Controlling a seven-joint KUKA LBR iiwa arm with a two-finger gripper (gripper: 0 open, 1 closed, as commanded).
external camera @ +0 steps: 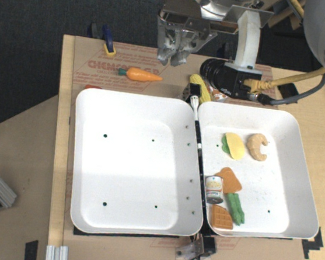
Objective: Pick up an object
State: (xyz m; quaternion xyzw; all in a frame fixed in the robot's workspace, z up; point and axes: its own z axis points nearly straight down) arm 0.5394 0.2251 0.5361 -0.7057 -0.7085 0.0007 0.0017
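Note:
My gripper (173,56) hangs high over the bench's back edge, above and behind the left bin (90,147). Its fingers (166,49) stand slightly apart with nothing between them. The right bin (298,172) holds a yellow and green piece (233,146), a tan croissant-shaped piece (258,146), a small tin can (214,189), an orange wedge (230,179), a green pod (236,208) and a brown waffle-like square (221,217).
An orange carrot (141,75) lies on the cardboard behind the left bin. A yellow corn cob (197,87) sits at the back, between the two bins. A blue and yellow clip (108,42) rests near the bench's back left corner.

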